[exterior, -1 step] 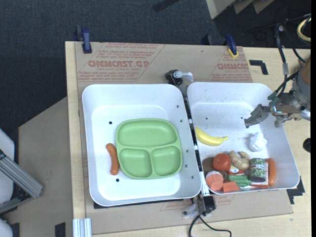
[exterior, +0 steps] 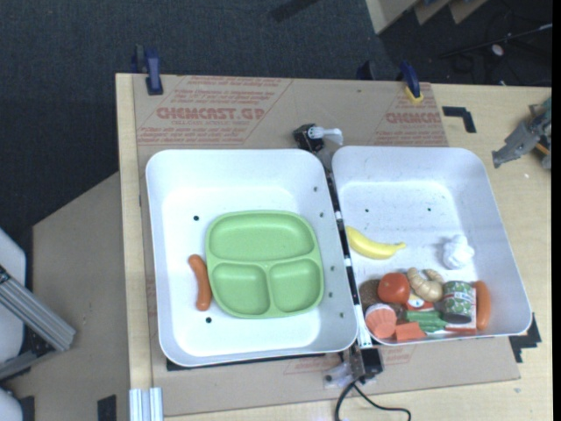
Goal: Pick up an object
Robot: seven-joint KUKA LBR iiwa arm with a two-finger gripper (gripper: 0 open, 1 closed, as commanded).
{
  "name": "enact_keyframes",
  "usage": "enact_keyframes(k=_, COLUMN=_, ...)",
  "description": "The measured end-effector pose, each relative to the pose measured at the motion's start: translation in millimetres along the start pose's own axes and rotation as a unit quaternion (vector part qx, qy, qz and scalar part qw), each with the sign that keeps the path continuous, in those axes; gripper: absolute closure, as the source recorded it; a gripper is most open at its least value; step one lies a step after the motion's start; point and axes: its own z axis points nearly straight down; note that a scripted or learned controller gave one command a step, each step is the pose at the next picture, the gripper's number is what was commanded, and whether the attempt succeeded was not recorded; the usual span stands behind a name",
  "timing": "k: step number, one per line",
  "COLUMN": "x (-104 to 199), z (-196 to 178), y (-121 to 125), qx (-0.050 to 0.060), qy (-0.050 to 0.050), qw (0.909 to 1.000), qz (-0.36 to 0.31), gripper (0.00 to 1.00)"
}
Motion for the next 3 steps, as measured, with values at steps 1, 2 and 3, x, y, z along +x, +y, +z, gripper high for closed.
enact_keyframes(k=1, x=4, z=-8, y=-1, qx=0.002, qy=0.002, qw=1.0, qz=-0.002, gripper=1.0)
enact_keyframes(k=2, x=60, z=31, y=-3, qx=0.008, qy=0.006, qw=0.9999, qz=-0.005, gripper=1.0)
enact_keyframes(k=3, x=96, z=68, y=-40, qx=0.009, qy=0.006, qw=0.9999, qz=-0.003, gripper=1.0)
